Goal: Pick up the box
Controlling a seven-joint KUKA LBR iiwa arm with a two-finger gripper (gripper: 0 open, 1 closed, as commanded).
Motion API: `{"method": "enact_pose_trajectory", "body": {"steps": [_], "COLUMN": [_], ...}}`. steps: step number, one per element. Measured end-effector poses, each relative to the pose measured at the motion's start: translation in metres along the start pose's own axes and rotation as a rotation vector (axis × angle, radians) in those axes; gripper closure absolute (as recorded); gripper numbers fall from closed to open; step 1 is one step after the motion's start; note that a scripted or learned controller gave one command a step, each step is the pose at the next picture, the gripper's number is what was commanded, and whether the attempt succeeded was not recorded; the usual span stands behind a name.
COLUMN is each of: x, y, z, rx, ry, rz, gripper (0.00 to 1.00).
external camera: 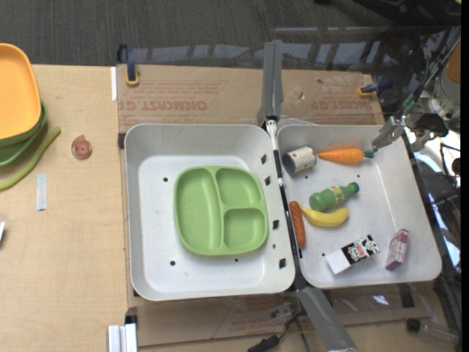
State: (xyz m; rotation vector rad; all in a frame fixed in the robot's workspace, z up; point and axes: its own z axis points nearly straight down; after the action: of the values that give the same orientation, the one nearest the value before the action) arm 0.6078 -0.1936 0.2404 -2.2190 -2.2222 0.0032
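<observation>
Plainly, jaws' state cannot be told; glossy rectangular box [352,254] lies flat.

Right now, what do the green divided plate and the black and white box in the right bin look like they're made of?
The green divided plate looks like moulded plastic: one even colour, rounded compartment walls, soft sheen. The box looks like printed cardboard, possibly a plastic toy: flat faces, sharp edges, a black and white print at one end. Too small to be sure.

Glossy white plastic bins [139,218], matt green plastic tray [220,211], printed cardboard box [352,254], wooden bench [58,270]
</observation>
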Motion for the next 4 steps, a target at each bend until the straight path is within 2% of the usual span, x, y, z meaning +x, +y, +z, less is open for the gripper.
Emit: {"method": "enact_pose_trajectory", "body": {"steps": [1, 2, 3, 4], "x": [-0.011, -0.025, -0.014, -0.016], "y": [-0.042, -0.084, -0.118, -0.118], "z": [0.129, 0.091, 0.151, 0.142], "rx": [0.0, -0.001, 0.005, 0.002], "ry": [0.001, 0.001, 0.011, 0.006], "rz": [0.002, 0.075, 0.097, 0.101], "gripper": [0.0, 0.0, 0.0, 1.0]}}
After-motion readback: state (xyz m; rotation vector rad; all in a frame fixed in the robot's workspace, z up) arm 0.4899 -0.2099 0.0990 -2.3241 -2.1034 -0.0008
